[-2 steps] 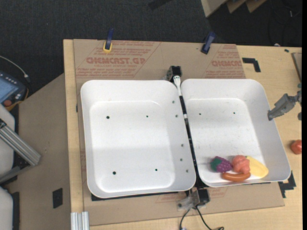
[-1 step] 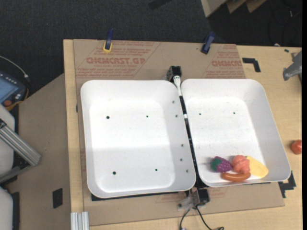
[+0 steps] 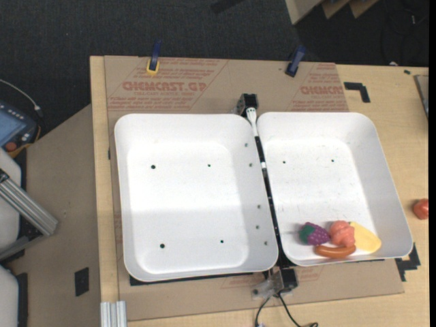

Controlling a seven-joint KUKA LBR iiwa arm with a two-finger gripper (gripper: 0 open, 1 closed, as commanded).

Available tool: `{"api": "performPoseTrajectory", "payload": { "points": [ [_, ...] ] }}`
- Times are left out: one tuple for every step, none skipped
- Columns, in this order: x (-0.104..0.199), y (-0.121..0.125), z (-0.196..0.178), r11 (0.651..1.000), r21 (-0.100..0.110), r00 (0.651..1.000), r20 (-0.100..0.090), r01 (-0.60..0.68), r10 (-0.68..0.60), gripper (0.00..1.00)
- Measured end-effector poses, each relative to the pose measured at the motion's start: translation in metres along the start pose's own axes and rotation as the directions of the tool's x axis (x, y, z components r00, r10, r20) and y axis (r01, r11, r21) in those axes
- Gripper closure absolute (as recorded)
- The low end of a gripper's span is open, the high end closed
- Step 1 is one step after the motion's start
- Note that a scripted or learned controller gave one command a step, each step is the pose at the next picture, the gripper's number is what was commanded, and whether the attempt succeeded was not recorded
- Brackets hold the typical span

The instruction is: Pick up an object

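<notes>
Left bin [image 3: 184, 196] is sitting bare, just four dark dots on its floor, so nothing there is worth targeting. Both bins are lying on a brown board [image 3: 204, 80], and two clips [image 3: 154, 63] are pinning its far edge. Right bin [image 3: 327, 169] is butting up against the left one along the centre seam, and all the candidates are bunching in its near-right corner. Going left to right through the cluster: purple grapes [image 3: 315, 234] are sitting at the left end, a red-orange lump [image 3: 343, 233] is pressing against them, a yellow slice [image 3: 368, 240] is lying against the lump and close to the bin's near-right wall, and a curved orange piece [image 3: 335, 251] is lying along the near side, touching or tucking under the lump. One more small red thing [image 3: 421, 209] is sitting outside the bin on the board at the far right, so I'm treating it as off-limits. Gripper state: I can't tell whether it's released or clenched, and nothing is being held as far as this view goes. I'm judging we're sitting at the very start, pre-approach, with no pick made. The next move is calling for a descent into that near-right corner. The grapes are looking like the best bet, being on the open left flank with bare floor beside them. The risks I'm seeing are clipping the near rim and nudging neighbours, since the pieces are touching.
</notes>
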State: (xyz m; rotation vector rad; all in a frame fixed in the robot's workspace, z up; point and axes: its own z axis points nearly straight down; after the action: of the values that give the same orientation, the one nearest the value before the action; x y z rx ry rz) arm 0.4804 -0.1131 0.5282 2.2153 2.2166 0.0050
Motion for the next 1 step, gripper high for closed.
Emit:
{"api": "performPoseTrajectory", "payload": {
  "points": [
    [0.08, 0.0241, 0.1604, 1.0, 0.025, 1.0, -0.006, 0.008, -0.008, 1.0]
  ]
}}
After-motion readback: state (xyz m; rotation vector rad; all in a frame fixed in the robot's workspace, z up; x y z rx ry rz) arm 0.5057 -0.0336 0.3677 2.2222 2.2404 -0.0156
